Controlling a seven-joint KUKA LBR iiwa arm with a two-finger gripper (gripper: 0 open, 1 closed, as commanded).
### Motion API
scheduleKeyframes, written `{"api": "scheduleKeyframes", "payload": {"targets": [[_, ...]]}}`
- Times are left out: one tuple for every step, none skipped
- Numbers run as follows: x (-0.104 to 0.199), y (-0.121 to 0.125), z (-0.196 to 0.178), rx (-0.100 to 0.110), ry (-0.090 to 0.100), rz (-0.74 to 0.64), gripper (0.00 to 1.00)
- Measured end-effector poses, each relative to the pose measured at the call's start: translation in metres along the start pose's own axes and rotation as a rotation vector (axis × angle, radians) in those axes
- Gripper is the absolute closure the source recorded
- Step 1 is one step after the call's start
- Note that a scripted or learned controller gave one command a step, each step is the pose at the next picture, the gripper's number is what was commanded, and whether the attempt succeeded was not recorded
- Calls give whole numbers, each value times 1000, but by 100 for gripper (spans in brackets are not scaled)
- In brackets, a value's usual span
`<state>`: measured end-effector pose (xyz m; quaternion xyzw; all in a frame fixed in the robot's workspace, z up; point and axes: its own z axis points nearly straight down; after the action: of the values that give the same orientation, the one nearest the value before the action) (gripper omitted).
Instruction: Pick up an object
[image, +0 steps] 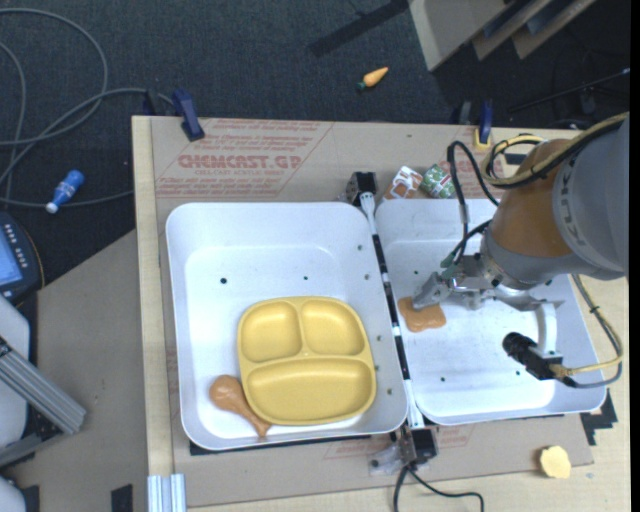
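Over the right bin (480, 395) I have the end effector (432, 296) down low near the divider between the two bins, right above a flat orange-brown piece (424, 317) that lies on the bin floor against the left wall. I cannot tell from this angle whether the end effector is apart or together, and I see nothing lifted off the floor, so I judge the grasp not yet made. My worry is the position: the piece sits thin and flat, tight to the wall, so one side could land on the rim or skid over the top and come up with nothing. A push could also wedge it harder into the corner. Across in the left bin (195, 300) sit a yellow divided plate (305, 360) and an orange drumstick-shaped toy (235, 397) touching its lower left edge, both well apart from the arm.
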<state>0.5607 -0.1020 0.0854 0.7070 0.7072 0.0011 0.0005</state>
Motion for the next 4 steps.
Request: {"api": "scheduleKeyframes", "payload": {"targets": [[-53,-28,0,4,-2,5,0],[-5,-13,-91,-8,-1,-6,0],[-10,-31,6,8,0,2,0],[-10,-28,-9,0,-2,1,100]]}}
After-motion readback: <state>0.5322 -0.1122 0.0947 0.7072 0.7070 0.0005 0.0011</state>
